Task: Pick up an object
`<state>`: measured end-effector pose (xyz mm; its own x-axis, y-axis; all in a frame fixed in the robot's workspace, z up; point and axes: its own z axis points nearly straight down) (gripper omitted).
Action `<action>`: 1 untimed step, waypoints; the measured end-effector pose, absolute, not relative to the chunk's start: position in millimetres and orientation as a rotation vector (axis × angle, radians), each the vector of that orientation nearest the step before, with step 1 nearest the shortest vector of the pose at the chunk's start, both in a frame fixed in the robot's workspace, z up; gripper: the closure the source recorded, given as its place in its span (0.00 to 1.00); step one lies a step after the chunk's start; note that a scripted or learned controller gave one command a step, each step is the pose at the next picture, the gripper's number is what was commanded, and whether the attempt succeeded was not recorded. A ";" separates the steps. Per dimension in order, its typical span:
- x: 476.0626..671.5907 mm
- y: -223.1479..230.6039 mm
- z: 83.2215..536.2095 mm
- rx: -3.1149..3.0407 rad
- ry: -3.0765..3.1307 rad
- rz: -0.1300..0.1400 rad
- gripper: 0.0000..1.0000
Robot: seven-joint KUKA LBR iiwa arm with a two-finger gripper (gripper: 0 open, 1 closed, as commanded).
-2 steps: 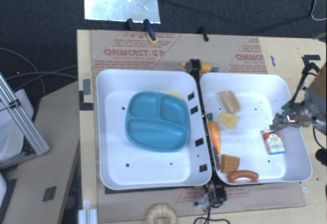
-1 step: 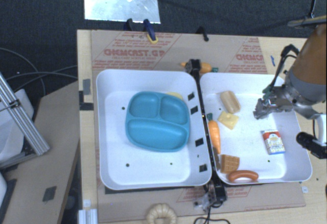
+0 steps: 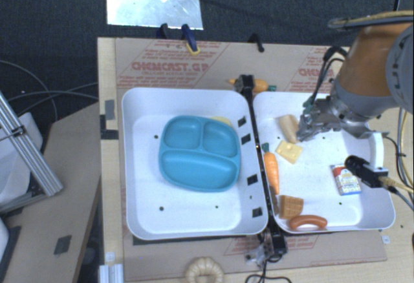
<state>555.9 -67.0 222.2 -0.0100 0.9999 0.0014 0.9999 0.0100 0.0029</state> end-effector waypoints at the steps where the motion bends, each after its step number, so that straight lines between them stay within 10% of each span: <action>1: 592.7 -29.0 218.3 2.210 2.231 0.006 1.00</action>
